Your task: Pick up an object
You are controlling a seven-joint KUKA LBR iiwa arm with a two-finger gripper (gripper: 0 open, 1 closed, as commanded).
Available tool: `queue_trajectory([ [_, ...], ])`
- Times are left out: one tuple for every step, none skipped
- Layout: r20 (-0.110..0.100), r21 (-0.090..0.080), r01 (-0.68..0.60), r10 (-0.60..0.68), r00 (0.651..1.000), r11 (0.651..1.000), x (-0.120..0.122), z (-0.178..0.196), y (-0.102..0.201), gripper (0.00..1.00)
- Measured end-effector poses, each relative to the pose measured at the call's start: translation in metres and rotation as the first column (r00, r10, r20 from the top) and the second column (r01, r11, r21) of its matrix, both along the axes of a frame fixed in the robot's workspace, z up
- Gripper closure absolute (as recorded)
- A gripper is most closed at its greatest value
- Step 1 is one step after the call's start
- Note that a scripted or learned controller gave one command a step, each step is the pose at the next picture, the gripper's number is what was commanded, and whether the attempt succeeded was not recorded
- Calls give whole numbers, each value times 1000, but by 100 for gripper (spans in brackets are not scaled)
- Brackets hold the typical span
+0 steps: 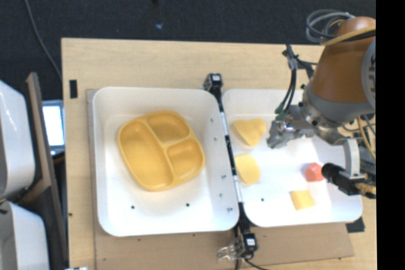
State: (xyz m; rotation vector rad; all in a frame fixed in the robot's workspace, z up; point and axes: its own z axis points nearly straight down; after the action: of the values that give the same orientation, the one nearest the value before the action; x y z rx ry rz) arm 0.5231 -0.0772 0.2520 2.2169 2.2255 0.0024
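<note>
Two shallow white bins side by side on a pale wooden desk (158,57), seen from above at a slant. Left bin (104,199) carrying a yellow divided plate (160,150) with three compartments, lying flat near the bin's middle. Right bin (272,215) sharing the central divider with the left one, black clips at both ends of that seam.

Inside the right bin, all placed relative to the divided plate: a yellow wedge-shaped piece (249,131) just across the divider, level with the plate's upper half; a second yellow rounded piece (247,169) below it, level with the plate's lower half, close to the divider; a small yellow block (302,200) farther right and lower; a small red object (312,172) farther right still, above that block.

Grey arm with orange band (345,69) reaching in from the right, over the right bin. Hand (279,136) hanging just right of the yellow wedge-shaped piece, nothing seen between its fingers; gap between them impossible to judge at this sharpness. All four small pieces lying loose on the bin floor.
</note>
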Motion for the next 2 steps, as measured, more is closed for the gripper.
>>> queue_trajectory([
  [-2, -1, 0, 0, 1000, 1000, 18, -11, 55, 100],
  [-1, 0, 0, 0, 1000, 1000, 37, -7, 97, 100],
])
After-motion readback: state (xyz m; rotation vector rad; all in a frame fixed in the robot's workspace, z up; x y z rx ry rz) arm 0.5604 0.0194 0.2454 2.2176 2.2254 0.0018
